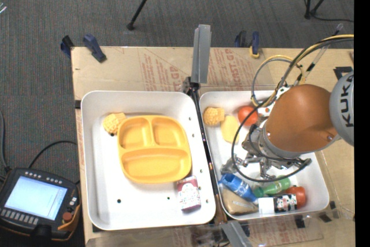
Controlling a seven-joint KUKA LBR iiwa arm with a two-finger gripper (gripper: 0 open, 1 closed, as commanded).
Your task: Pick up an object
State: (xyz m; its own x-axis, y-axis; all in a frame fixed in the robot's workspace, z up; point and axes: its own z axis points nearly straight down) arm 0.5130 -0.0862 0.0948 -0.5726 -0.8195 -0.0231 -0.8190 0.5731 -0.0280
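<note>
My tool (261, 163) is lowered into the right bin (321, 182), below the orange band (302, 118) of my wrist. The wrist hides most of it; I cannot tell its state.

Items just beside the tool, near side: a blue bottle (237, 185), a green bottle (273, 187), a white bottle with a red cap (282, 202) and a tan item (236, 203) at the near wall. Items on the far side: a red ball-like item (248, 114), a pale yellow item (230, 128) and a yellow knobbly item (213, 116) in the far left corner.

The left bin (95, 182) carries a yellow divided plate (154, 147). A second yellow knobbly item (113, 122) touches the plate's far left corner. A small pink-and-white carton (188, 194) lies at its near right corner.

Both bins rest on the cardboard-covered bench (133, 69).
</note>
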